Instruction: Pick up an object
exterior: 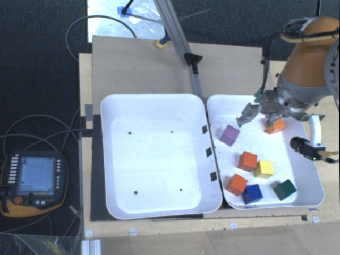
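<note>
White bins on tan bench, dark carpet, pendant

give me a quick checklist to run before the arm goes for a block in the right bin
1. Gripper over the right bin: ok, it sits above the bin's upper part.
2. Block close to the gripper: ok, a small orange block lies right beside it.
3. Block actually held: cannot tell.
4. Purple block apart from the others: ok, bare floor shows around it.
5. Lower cluster spacing: not ok, orange block touches yellow block, and another orange block touches blue block.
6. Green block standing apart: ok, though near the bin's rim.
</note>
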Robot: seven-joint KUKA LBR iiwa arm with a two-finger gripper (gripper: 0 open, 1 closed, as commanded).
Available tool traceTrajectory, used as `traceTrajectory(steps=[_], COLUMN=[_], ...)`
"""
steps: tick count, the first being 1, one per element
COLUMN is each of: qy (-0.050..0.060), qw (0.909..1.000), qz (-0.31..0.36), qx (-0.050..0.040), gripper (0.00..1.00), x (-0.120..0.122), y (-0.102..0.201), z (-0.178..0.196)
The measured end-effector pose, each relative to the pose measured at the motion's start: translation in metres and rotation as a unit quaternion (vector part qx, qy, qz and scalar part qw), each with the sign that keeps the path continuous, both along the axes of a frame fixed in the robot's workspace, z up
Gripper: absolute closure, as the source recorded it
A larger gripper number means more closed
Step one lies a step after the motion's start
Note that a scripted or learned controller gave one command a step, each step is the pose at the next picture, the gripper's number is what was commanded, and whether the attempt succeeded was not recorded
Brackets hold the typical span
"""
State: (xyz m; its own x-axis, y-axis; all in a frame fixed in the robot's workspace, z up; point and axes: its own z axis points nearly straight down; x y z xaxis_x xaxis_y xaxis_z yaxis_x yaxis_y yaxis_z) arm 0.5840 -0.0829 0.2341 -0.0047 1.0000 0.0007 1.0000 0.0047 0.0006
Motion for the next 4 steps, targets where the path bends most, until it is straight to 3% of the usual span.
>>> traceTrajectory(steps=[1, 4], qy=[0.0, 0.002], qw=[1.0, 1.0], qz=[-0.001, -0.001], qx=[0.0, -0.0001], gripper=[0.0, 0.0], x=[0.0, -0.002], y=[0.0, 0.0], z=[0.0, -0.146])
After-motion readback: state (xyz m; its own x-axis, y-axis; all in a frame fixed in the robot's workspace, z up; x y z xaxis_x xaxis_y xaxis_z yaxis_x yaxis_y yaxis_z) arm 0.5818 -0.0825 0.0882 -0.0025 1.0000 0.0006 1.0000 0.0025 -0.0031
